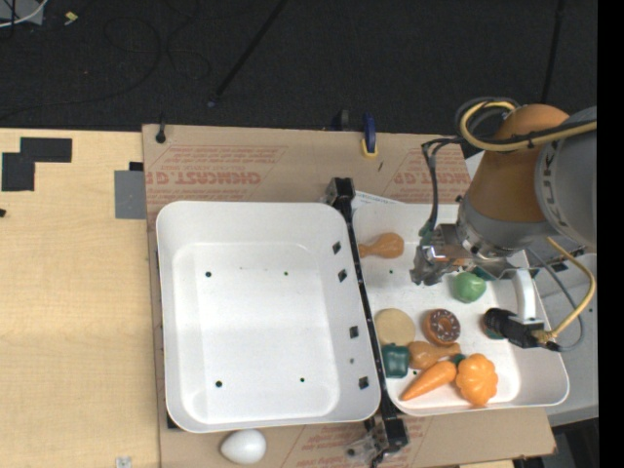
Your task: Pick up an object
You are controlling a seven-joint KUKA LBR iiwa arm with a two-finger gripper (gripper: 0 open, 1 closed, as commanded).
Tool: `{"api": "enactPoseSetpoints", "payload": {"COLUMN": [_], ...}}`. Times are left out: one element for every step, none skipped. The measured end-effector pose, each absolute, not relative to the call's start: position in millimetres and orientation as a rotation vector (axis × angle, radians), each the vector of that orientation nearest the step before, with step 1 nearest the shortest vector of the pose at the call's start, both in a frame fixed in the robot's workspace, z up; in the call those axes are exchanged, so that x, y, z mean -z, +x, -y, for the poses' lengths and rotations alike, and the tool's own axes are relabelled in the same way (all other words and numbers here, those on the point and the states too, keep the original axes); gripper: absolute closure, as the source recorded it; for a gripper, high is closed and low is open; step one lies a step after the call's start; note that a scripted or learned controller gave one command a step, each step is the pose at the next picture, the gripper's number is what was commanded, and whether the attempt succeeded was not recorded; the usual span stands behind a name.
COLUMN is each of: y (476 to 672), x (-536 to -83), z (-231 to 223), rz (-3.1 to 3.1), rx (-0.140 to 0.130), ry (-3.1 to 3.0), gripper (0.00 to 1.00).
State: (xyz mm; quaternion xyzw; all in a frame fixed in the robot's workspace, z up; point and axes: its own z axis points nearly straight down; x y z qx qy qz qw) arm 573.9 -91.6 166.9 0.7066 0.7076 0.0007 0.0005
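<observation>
The grey arm with its orange band reaches in from three o'clock, and its metal end effector hangs low over the upper middle of the right-hand shallow white bin. Whether that end effector is spread or pressed together cannot be told from here, and nothing is visibly caught in it.

Just at its four o'clock lies a small round green toy fruit, very near it. At its nine o'clock sits a tan drumstick-shaped toy.

Lower in the same bin are a brown sprinkled doughnut toy, a pale beige round disc, a teal block, an orange plastic carrot and an orange pepper-shaped toy.

The left-hand shallow white bin lies beside it. A white egg-shaped object rests on the surface at six o'clock from that bin.
</observation>
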Motion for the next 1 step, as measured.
{"api": "enactPoseSetpoints", "payload": {"y": [648.5], "x": [-300.0], "z": [71.6], "rz": [-2.218], "rx": [-0.015], "ry": [2.207], "gripper": [1.0]}}
